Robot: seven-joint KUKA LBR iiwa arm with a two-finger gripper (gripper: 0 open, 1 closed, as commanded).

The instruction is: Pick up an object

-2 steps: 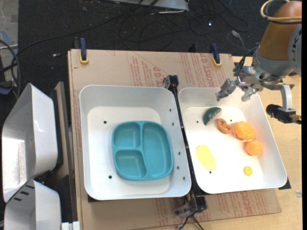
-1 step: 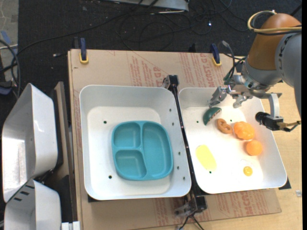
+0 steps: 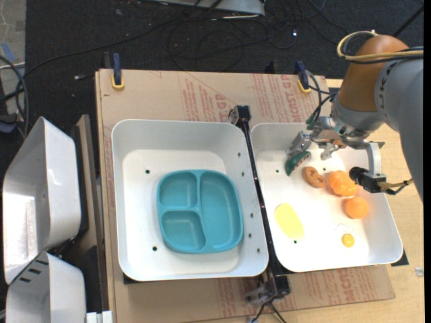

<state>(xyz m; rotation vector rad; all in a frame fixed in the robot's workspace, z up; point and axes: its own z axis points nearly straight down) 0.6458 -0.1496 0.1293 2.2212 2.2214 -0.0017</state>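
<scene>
Two shallow white plastic bins sit side by side on a brown cardboard-covered bench (image 3: pixel 202 89). The left bin (image 3: pixel 128 140) holds a teal three-compartment plastic tray (image 3: pixel 199 210). The right bin (image 3: pixel 384 247) holds a pale yellow oblong piece (image 3: pixel 289 220), a brown ring-shaped piece (image 3: pixel 312 175), two orange lumps (image 3: pixel 343 184) (image 3: pixel 356 208) and a small yellow round piece (image 3: pixel 347 240). The grey arm's two-finger gripper (image 3: pixel 296 159) hangs over the right bin's far-left part.

In the right bin (image 3: pixel 377 251), a small brown ring-shaped piece (image 3: pixel 312 175) lies near the far-left corner. Touching its right side is an orange lumpy object (image 3: pixel 342 184); an orange ball (image 3: pixel 356 208) sits nearer the right edge. A pale yellow oblong (image 3: pixel 289 220) lies flat by the left edge, and a small yellow piece (image 3: pixel 347 240) lies toward the near edge.
</scene>
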